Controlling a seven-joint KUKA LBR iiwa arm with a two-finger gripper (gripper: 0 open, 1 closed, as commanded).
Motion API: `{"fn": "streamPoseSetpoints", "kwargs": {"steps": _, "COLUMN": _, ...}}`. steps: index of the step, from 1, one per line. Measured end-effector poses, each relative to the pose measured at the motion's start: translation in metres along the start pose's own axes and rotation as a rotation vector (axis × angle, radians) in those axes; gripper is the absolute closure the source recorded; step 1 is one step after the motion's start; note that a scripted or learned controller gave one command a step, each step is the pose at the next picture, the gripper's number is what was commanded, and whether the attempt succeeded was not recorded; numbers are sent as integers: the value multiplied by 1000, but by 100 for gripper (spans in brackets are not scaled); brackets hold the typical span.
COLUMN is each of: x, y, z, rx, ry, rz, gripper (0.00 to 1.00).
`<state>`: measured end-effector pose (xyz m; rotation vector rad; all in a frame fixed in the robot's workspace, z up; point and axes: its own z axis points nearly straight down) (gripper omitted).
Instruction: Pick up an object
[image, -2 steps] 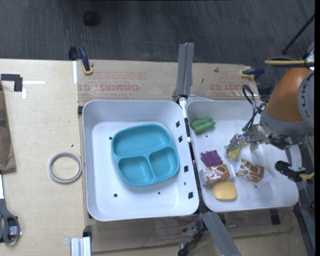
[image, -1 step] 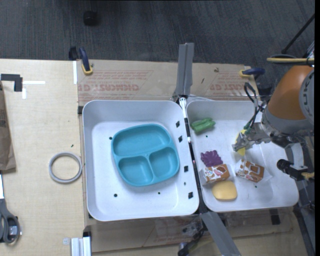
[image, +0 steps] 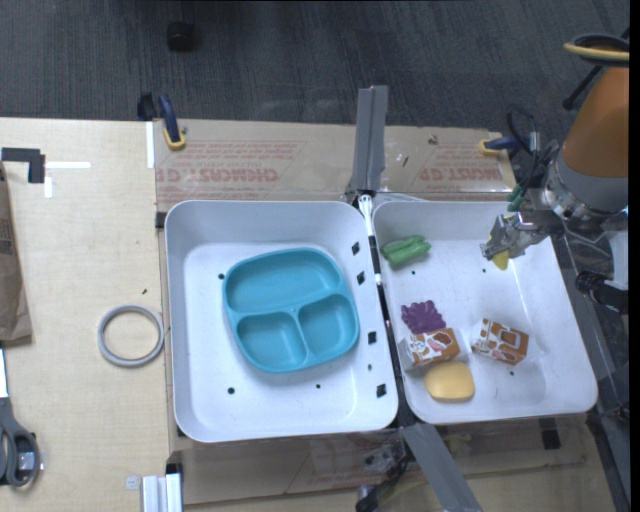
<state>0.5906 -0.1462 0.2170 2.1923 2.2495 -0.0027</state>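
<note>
Up top by the right bin's (image: 560, 300) far right edge, gripper (image: 503, 243) sits w/ fingers pinched on a small yellow object (image: 500, 261); green piece (image: 405, 250) near far left corner.

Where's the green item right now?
The green item lies in the right bin, at its upper left corner near the divider, above the purple item and left of the gripper.

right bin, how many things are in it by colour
green: 1, green item
purple: 1, purple grape bunch
red and white: 2, packets
yellow: 2, round piece, small piece at the end effector
total: 6
</note>
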Motion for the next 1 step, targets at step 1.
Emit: {"fn": "streamPoseSetpoints", "kwargs": {"steps": 1, "x": 0, "y": 0, "z": -8, "rx": 2, "ry": -1, "rz": -3, "gripper": 100}}
